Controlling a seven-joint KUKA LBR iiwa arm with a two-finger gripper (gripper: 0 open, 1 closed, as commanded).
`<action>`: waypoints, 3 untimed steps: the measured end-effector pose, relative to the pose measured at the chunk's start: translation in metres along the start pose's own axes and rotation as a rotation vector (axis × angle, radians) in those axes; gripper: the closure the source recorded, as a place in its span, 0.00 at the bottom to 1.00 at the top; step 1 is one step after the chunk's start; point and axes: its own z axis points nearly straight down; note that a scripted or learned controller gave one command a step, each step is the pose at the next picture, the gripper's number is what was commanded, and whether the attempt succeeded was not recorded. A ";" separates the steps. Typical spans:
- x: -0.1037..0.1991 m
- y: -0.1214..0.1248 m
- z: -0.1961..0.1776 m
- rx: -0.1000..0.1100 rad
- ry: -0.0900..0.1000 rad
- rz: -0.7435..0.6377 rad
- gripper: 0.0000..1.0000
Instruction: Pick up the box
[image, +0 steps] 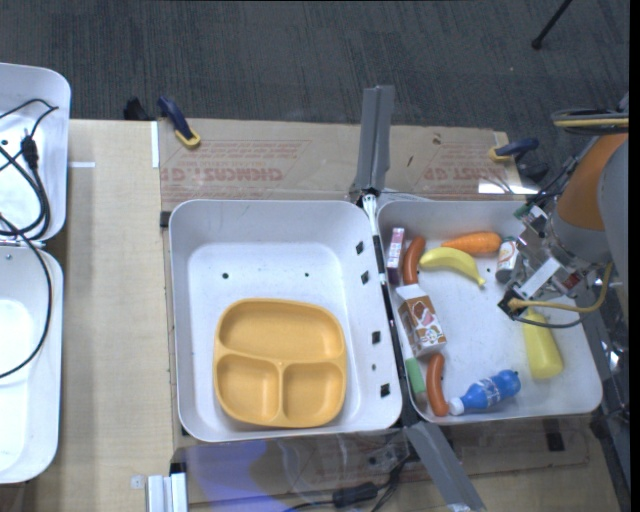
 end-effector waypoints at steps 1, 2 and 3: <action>0.005 0.020 -0.045 0.000 0.001 0.144 1.00; 0.014 0.032 -0.044 0.000 0.000 0.029 1.00; 0.020 0.030 -0.045 0.000 0.009 0.023 0.00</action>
